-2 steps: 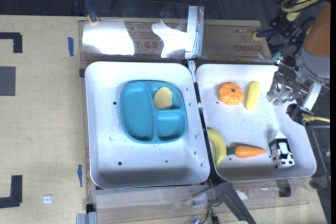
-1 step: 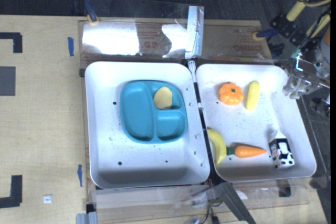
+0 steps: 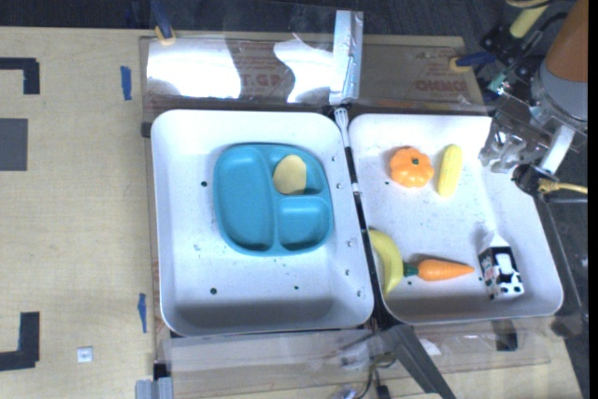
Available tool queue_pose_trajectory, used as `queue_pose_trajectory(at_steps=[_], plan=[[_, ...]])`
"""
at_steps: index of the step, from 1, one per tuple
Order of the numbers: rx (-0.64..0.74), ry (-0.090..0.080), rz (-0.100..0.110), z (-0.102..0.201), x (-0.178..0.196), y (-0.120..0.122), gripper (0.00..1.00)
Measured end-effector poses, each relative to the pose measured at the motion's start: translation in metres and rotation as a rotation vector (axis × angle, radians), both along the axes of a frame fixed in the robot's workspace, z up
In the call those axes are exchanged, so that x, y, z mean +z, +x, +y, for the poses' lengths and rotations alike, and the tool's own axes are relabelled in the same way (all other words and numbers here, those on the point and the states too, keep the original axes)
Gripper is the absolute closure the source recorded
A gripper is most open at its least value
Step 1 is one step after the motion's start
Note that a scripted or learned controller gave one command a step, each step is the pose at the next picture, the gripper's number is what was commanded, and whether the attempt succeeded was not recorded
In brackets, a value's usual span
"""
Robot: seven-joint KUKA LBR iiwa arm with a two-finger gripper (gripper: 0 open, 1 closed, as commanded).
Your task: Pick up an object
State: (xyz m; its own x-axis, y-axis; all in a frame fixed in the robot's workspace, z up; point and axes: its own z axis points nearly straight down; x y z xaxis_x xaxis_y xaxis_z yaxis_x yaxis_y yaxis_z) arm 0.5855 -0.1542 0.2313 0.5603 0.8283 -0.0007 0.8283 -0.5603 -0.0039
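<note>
Claw [image 3: 512,154] hangs over the right bin's [image 3: 467,128] far right rim with nothing between its fingers; can't tell if they're open or closed. Right bin holds the pick candidates, loosely spread so each looks reachable: pumpkin [image 3: 410,167] and corn [image 3: 448,169] nearest the claw, banana [image 3: 387,259], carrot [image 3: 439,271] and a black-and-white toy [image 3: 502,272] further off. Left bin [image 3: 187,276] holds a blue divided tray [image 3: 257,201] with a yellow lemon [image 3: 291,174] in one compartment.

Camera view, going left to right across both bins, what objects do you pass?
Blue divided plate → yellow lemon-like piece on it → banana → small orange pumpkin → corn cob → black-and-white cow toy → pincer.
</note>
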Motion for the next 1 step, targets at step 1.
queue_pose_trajectory(at_steps=[1], plan=[[-0.099,-0.002,0.001,-0.0504,-0.0293,0.0287,1.00]])
